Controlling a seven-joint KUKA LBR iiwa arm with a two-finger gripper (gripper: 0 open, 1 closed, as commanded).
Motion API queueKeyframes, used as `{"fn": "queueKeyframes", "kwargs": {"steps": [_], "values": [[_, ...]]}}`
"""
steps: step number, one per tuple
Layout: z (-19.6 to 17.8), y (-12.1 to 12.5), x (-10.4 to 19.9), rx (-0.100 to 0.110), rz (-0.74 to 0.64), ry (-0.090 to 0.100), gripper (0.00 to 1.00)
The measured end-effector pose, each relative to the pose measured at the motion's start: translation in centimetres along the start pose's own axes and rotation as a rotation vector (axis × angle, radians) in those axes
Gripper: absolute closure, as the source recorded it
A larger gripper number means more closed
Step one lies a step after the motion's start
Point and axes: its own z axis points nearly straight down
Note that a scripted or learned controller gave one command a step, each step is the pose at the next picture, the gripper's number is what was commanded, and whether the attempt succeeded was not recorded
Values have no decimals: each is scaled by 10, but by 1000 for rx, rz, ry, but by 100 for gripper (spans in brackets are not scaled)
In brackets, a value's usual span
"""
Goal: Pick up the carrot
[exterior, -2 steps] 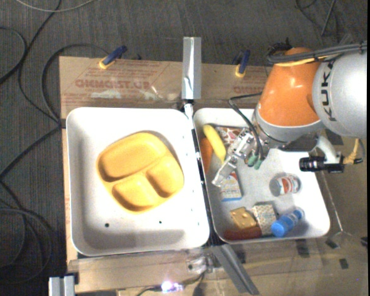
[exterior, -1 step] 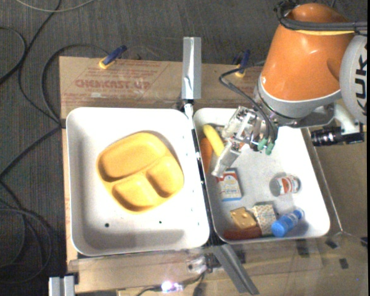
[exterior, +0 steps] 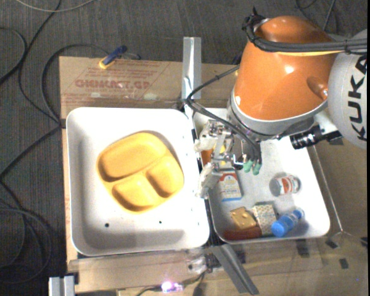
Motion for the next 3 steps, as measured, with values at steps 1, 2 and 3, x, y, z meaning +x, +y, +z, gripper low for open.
{"fn": "queueKeyframes", "kwargs": {"steps": [1, 2, 3], "values": [[127, 59, 11, 0, -184, 5, 0], [102, 98, -58, -1, -370, 2, 0], [244, 146, 4, -10, -545, -11, 0]]}}
